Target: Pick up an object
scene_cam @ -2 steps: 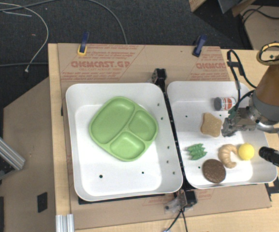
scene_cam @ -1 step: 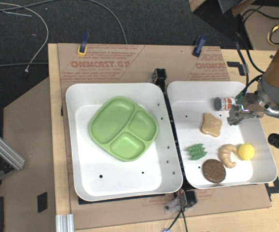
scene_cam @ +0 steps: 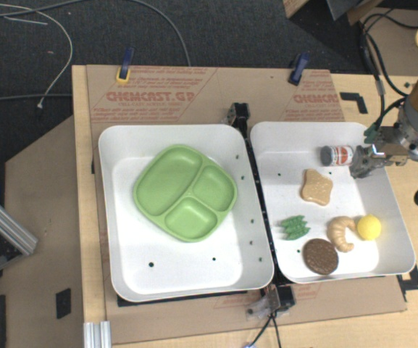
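The small can [scene_cam: 337, 155], red-banded with a silver cap, lies on its side just beside the gripper [scene_cam: 363, 161], on the side away from the arm, and looks the likeliest thing to pick. I judge it stiff, light and smooth, apt to roll; the grip should go across its round body at the middle, square to its length. How wide the gripper stands I cannot tell, and nothing shows held in it.

Largest, well beyond the can in the far bin [scene_cam: 122, 194], sits the green divided plate [scene_cam: 185, 192]. The near bin [scene_cam: 288, 140] lies under the gripper. Nearer, below the can, rests the tan biscuit-like piece [scene_cam: 316, 187]. Further down lie the brown round cookie [scene_cam: 319, 256], the croissant [scene_cam: 342, 233], the yellow ball [scene_cam: 369, 227] touching it, and the small green sprig [scene_cam: 294, 228].
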Controlling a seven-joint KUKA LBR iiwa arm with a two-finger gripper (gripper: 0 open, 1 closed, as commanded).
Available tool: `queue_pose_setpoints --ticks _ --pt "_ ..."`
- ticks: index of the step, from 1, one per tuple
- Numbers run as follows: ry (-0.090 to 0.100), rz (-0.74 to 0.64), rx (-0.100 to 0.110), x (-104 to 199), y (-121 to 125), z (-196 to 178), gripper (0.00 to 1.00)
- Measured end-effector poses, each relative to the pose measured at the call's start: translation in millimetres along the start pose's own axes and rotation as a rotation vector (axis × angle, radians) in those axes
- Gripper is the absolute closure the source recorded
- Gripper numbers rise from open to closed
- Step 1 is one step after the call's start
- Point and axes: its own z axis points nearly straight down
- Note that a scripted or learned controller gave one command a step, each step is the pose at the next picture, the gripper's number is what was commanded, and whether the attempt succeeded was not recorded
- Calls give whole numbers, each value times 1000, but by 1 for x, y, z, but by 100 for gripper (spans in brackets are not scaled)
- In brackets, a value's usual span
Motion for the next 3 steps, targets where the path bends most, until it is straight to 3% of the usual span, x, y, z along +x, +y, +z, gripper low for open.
queue_pose_setpoints --ticks 3 --pt "4 -4 3 155 48 -2 100"
